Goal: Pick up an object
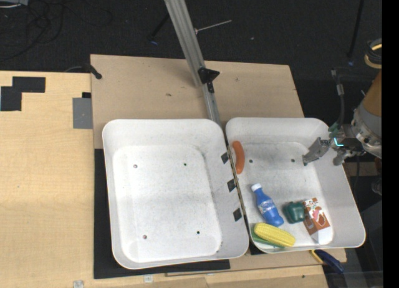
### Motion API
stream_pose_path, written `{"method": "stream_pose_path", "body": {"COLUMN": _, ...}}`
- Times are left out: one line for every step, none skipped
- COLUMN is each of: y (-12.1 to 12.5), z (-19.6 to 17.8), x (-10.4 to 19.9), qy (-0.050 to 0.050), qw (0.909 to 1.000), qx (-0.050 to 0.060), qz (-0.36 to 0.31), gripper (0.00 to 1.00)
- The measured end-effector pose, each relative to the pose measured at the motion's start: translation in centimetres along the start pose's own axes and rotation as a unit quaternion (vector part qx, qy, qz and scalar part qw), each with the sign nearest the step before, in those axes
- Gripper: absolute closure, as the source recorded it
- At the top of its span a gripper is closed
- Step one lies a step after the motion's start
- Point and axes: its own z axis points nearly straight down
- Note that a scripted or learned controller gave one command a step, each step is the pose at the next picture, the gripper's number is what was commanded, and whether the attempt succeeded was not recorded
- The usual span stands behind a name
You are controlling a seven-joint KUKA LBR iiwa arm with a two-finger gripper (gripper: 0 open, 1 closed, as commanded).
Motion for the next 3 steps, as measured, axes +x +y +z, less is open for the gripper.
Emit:
{"method": "stream_pose_path", "body": {"y": 0.1, "z": -0.3, "x": 0.0, "qy": -0.001, "qw": 1.0, "qx": -0.002, "qz": -0.001, "gripper": 0.0}}
{"method": "stream_pose_path", "body": {"y": -0.6, "z": 6.0, "x": 0.2, "qy": 0.0, "qw": 1.0, "qx": 0.001, "qz": 0.0, "gripper": 0.0}}
{"method": "stream_pose_path", "body": {"y": -0.7, "z": 11.4, "x": 0.3, "qy": 0.0, "qw": 1.0, "qx": 0.0, "qz": 0.0, "gripper": 0.0}}
